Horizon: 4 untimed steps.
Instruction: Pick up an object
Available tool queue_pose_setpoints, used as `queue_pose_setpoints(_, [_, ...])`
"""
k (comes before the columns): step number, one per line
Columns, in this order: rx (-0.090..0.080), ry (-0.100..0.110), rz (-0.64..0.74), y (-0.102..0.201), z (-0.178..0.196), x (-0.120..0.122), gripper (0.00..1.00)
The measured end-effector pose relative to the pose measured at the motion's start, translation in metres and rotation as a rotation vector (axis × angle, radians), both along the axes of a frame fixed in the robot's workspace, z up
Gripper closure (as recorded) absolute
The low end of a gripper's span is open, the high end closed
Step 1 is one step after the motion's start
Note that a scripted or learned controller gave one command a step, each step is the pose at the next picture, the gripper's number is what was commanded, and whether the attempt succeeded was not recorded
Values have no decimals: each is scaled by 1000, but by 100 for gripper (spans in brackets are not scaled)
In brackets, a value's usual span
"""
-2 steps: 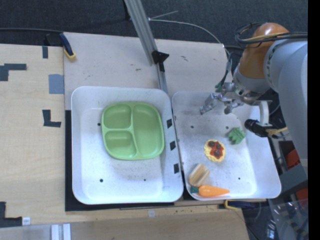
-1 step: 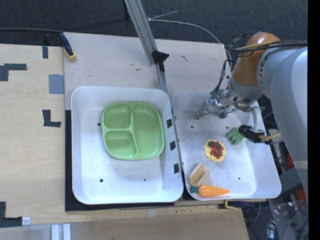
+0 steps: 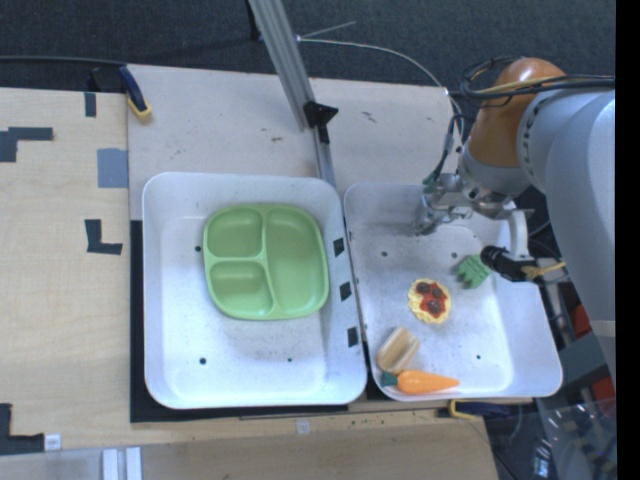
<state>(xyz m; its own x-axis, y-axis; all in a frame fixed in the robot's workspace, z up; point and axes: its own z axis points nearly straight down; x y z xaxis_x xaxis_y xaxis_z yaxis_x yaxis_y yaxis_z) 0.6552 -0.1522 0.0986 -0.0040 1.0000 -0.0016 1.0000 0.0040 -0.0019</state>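
Fingers (image 3: 437,216) over right bin (image 3: 520,363) (carrot (image 3: 428,381) well apart).

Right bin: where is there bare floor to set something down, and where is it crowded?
In the right bin, bare floor lies along its left wall, left of the gripper and above the bun, and in the corner right of the carrot. The pizza toy and green piece crowd the middle right.

No readable text, label, brand or number shows on anything here.
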Motion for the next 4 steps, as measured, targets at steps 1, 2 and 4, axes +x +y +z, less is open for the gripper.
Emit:
queue_pose_setpoints(1, [1, -5, -3, -2, 44, -4, 100])
queue_pose_setpoints(2, [1, -6, -2, 7, 101, -10, 100])
queue_pose_setpoints(4, [2, 1, 1, 61, 132, -20, 100])
